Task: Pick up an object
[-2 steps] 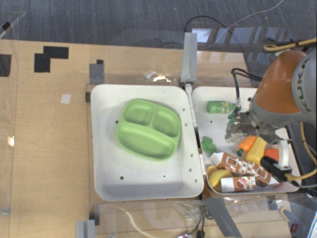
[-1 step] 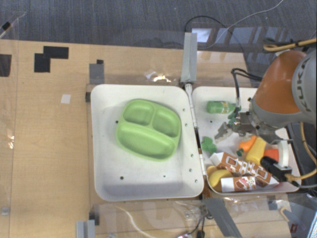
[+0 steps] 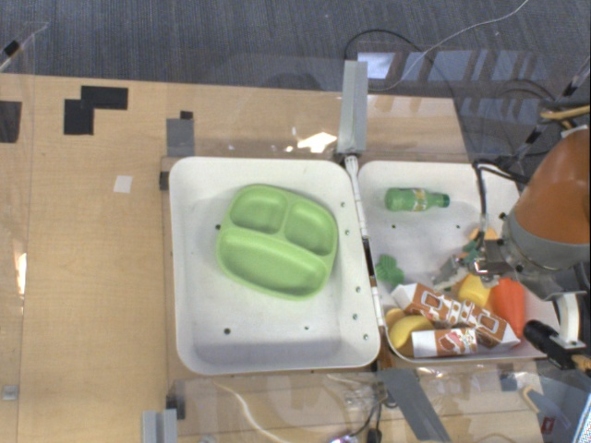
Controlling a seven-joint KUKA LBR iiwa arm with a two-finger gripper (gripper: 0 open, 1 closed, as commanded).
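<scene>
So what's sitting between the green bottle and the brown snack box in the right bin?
In the camera view, bare white bin floor, then a small green toy leftward, between the green bottle and the brown snack box.

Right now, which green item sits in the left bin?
The green divided plate. It lies alone in the left bin, while the green bottle and the small green toy lie in the right bin.

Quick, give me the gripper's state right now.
Gripper: cannot be told; it sits low in the right bin among the food items.

Smooth glossy green plastic divided plate (image 3: 277, 238), matt white plastic bins (image 3: 199, 340), pale wood-grain worktop (image 3: 83, 275), small glossy green plastic bottle (image 3: 416, 199), printed cardboard box (image 3: 457, 314)
</scene>
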